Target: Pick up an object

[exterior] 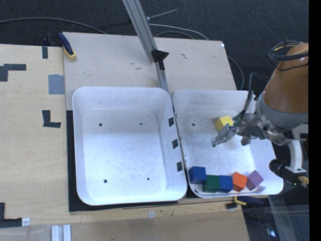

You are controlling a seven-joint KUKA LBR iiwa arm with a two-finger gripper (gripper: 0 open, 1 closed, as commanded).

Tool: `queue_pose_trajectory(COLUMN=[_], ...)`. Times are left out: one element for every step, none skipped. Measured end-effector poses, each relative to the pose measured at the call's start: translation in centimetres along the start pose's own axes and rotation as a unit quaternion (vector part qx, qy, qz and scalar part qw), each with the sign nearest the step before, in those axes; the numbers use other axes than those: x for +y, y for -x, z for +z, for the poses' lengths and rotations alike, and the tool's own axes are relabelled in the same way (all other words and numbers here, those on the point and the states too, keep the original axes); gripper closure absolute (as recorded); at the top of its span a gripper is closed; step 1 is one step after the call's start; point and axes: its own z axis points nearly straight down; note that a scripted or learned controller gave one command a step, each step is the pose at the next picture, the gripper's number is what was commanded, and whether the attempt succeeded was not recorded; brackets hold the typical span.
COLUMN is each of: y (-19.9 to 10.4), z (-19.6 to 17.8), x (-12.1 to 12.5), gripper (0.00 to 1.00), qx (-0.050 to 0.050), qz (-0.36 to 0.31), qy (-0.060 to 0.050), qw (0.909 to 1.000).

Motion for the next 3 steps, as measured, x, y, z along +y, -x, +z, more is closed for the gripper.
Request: queue_pose_trajectory(y=[3.7,9.2,10.4], z=[7.2,-0.6,17.3], x=[8.3,8.7,12.4], gripper=[0.0,0.0,0.0], qx=[-0.001,-0.003,0.0], qz=[0.001,0.002,0.0], qy=[0.0,0.004,-0.003], qw=[1.0,1.0,1.0])
